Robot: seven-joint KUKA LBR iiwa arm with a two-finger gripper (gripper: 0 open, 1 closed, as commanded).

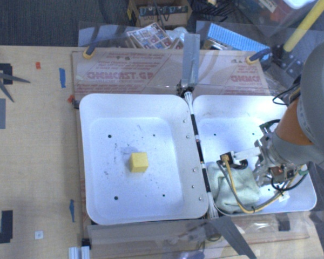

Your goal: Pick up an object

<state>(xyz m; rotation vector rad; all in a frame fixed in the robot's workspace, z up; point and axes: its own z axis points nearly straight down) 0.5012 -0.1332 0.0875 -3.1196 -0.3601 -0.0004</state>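
Bench with two white bins

Red printed lettering runs across the clear plastic sheet lying along the far edge of the two white bins, in the upper middle of the frame. On its left part the line looks like "GIGMCAST.GB", though the letters are blurred and only partly legible. A second, shorter run of the same red lettering stands on the sheet's right part, too faint to make out. Behind the sheet, at top centre, a colourful printed paper package carries red and white markings that cannot be read.
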